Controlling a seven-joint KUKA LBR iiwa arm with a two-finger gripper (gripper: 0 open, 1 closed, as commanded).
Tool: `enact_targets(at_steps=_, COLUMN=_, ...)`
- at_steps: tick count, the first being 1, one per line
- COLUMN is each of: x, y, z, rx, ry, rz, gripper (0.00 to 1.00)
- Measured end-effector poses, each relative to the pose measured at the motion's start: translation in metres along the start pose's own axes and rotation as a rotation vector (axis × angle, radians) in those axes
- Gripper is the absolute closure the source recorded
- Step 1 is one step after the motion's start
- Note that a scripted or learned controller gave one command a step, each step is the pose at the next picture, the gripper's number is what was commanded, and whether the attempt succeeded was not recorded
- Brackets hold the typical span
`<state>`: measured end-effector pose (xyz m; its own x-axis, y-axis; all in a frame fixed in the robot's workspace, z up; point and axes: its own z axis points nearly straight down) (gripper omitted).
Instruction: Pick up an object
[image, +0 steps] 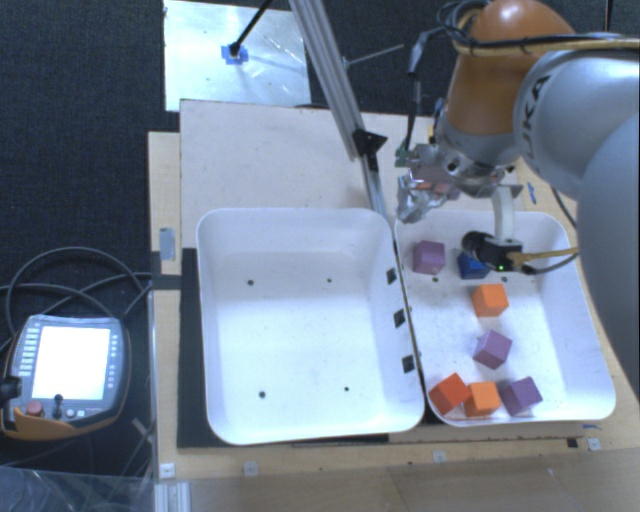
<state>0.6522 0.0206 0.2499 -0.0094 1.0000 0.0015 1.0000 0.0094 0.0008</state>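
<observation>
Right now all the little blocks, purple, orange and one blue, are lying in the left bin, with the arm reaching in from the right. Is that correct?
Not quite: the blocks lie in the right bin, not the left bin. The camera view shows purple blocks, orange blocks and the blue block all there. The rest stands: the arm does reach in from the right.

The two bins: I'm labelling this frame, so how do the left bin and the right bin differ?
The left bin shows bare white floor with a few dark dots; the right bin holds purple, orange and blue blocks. The left bin looks wider than the right bin. The arm hangs over the right bin's far end, not the left bin. Both are shallow and white, meeting at a shared edge.
</observation>
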Motion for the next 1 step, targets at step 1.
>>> enact_targets(at_steps=1, x=0.0594, y=0.0047, z=-0.0044, rx=-0.003, ry=0.001, rz=-0.001, gripper=1.00)
